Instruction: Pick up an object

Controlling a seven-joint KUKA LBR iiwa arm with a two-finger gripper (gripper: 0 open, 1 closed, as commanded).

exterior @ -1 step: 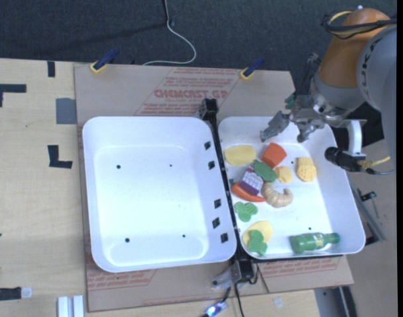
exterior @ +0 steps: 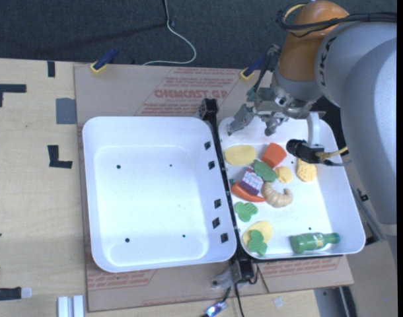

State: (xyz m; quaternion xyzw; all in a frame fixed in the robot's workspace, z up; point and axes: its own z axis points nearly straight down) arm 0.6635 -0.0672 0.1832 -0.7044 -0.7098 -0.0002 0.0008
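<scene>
Here, end effector (exterior: 259, 123): we see it hanging over the back edge of the right bin, its two grey fingers spread apart with nothing between them.
Arm (exterior: 360, 65): we see it come in from the right, the orange band (exterior: 306, 38) sitting above the wrist.
Closest pieces: we find the yellow lemon-like piece (exterior: 240, 154) just in front of the fingers and the orange-red block (exterior: 274, 154) beside it, both lying low in the bin.
Middle heap: we count a purple-and-white packet (exterior: 252, 180), a green piece (exterior: 265, 172), a croissant-shaped piece (exterior: 278, 195) and a red-orange strip (exterior: 245, 193), all touching or overlapping.
Other pieces: we note a corn cob (exterior: 306, 171) near the right wall, a broccoli floret (exterior: 244, 210), a second floret on a yellow disc (exterior: 257, 236), and a green bottle (exterior: 314, 242) lying on its side at the front.
Right bin (exterior: 343, 197): we see that it holds every toy; the left bin (exterior: 148, 190) adjoins it on the worktop (exterior: 30, 197).
Step in hand: we judge it the approach, with no object chosen yet.
Doing it well: we would go for the lemon-like piece or the orange-red block, since they sit apart from the heap; we would centre the fingers across the narrow side, descend straight, and stay off the bin wall.
Risk: we think a rounded toy could squirt out sideways if pinched off-centre.
</scene>
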